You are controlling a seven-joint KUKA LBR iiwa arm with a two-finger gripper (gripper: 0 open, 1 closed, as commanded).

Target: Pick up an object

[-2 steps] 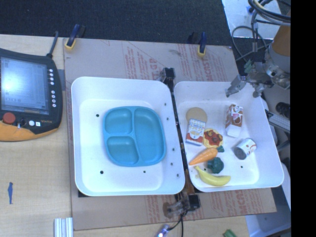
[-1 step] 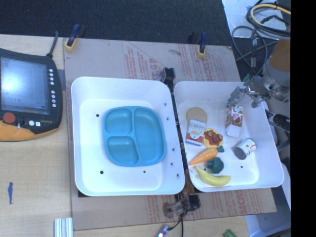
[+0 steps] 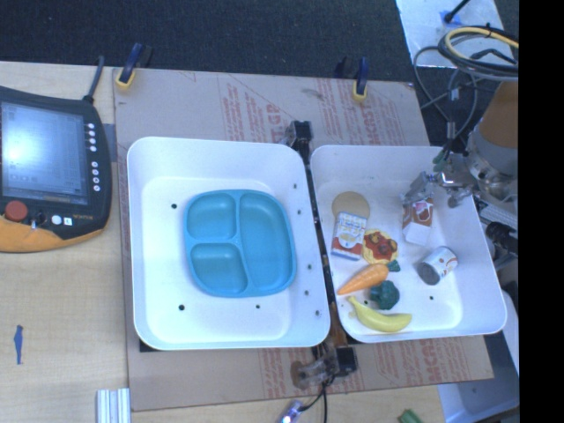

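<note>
The hand (image 3: pixel 429 186) is hovering over the right bin (image 3: pixel 476 320), directly above a small carton (image 3: pixel 418 222) with a red label. Whether it is gripping the carton cannot be told, nor how far it is parted. The carton is standing upright near the bin's far right side, apart from the tipped can (image 3: pixel 435 263). Judged light, fairly stiff and crushable; its 2 flat sides are offering the best hold.

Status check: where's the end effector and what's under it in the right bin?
End effector low over right bin, upper right. Small carton directly below it, not seen gripped. Tipped can close beside; carrot, banana farther off.
</note>
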